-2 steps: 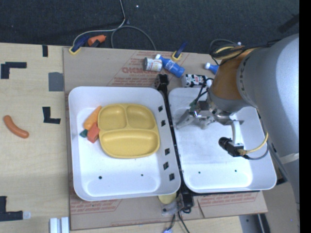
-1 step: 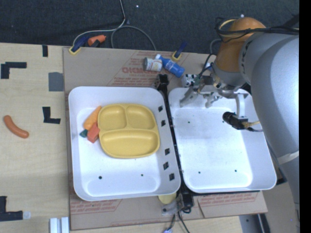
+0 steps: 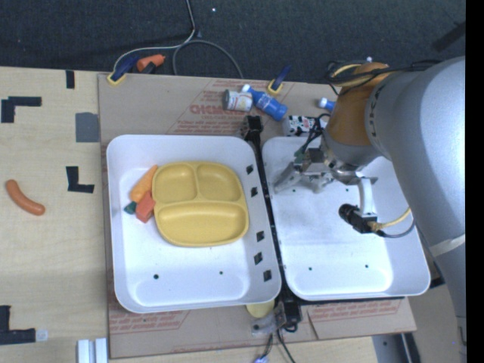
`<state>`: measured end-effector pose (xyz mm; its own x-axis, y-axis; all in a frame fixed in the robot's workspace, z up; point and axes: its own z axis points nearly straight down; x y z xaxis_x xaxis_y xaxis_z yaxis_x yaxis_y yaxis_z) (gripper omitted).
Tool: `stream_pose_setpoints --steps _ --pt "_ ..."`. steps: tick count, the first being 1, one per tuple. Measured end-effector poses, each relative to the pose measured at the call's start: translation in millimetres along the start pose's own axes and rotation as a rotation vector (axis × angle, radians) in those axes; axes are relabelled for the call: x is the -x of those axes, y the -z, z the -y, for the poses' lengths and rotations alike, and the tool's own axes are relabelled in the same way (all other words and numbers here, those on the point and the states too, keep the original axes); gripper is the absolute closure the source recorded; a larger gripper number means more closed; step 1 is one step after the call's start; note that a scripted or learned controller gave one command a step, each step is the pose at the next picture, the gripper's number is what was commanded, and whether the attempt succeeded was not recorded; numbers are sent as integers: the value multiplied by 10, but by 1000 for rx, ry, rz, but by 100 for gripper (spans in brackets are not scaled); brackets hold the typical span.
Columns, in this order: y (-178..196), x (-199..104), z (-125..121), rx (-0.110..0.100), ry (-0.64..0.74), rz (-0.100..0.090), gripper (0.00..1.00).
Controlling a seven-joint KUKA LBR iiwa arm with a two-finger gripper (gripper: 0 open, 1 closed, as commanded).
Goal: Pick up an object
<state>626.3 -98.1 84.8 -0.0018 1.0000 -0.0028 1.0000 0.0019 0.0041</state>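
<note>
From above, the tabletop point(image 3: 45, 134) carries a sheet of brown cardboard on which two shallow white bins sit side by side, split by a black divider strip with clips.

The left bin point(image 3: 189, 278) holds a yellow divided plate point(image 3: 200, 203) with three compartments, lying flat near the bin's middle. Tucked against the plate's left edge is a toy carrot point(image 3: 142, 187), orange with a green end, and touching it just below is a small reddish-orange piece point(image 3: 144, 212). These are the pickable things, and they all lie in the left bin, well apart from the arm.

The right bin point(image 3: 340, 267) has the grey arm point(image 3: 423, 150) reaching in from the right, its bulk covering the bin's upper right corner. The orange band point(image 3: 349, 119) shows above the wrist. The end effector point(image 3: 302, 178) hangs low over the upper left part of this bin, near the divider; whether its fingers are spread or closed cannot be told here, and nothing is seen between them. A black fitting with a yellow cable point(image 3: 361, 219) hangs beside the wrist over the bin floor.

Around the bins: a toy sausage point(image 3: 24, 197) lies alone on the wood at far left. Behind the bins, a blue and white bottle-like object point(image 3: 257, 100) rests on the cardboard, and an orange-handled clamp point(image 3: 136, 65) grips the cardboard's back left corner. Black tape marks dot the wood.
</note>
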Motion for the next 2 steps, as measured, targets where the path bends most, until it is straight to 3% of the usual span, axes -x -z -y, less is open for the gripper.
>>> stream_pose_setpoints --steps 1,2 --pt "3 57 -439 -1 1 -2 0" --pt "109 60 -431 -1 2 1 100"
